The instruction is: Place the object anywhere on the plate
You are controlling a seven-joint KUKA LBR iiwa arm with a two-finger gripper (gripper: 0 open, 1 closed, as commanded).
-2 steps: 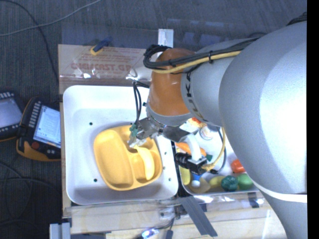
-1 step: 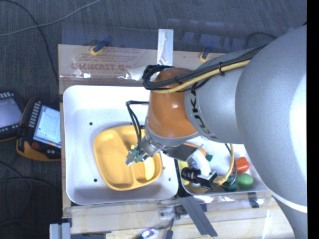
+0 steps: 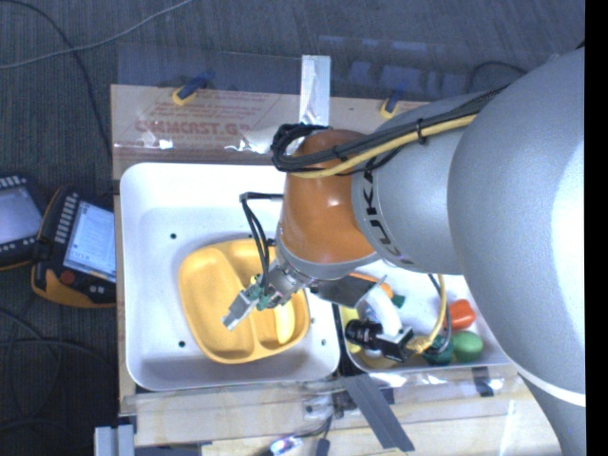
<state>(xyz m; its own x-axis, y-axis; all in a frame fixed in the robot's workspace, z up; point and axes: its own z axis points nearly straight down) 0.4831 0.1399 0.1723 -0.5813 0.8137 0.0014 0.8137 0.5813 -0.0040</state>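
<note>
You see the grey arm point(image 3: 513, 226) reaching in from the view's right and covering most of the right bin point(image 3: 427, 376). Its orange band point(image 3: 318, 207) sits above the wall where the two bins meet. The gripper point(image 3: 242, 307) points down and toward the view's left, over the yellow plate point(image 3: 204, 293). Its tip hangs above the ridge that splits the plate into two hollows. From this angle you cannot tell whether the hand is open or closed, nor whether anything is caught in it. A small greenish patch shows on the gripper body, just above the tip. The plate lies flat in the left bin point(image 3: 157, 207), toward that bin's near, right-hand part, with bare white floor around it on the far and left sides. A brighter yellow strip point(image 3: 282, 323) lies in the plate's right hollow, just beside the gripper. You cannot tell whether it is a separate thing resting on the plate or only part of the plate itself. In the right bin, close under the arm, an orange piece point(image 3: 461, 313) sits just behind a green piece point(image 3: 467, 347), near that bin's near edge. Behind the bins a taped brown board point(image 3: 190, 122) carries a yellow clamp point(image 3: 190, 89) at its far edge. On the dark floor to the view's left lies a handheld pendant point(image 3: 81, 245) with a lit screen.
</note>
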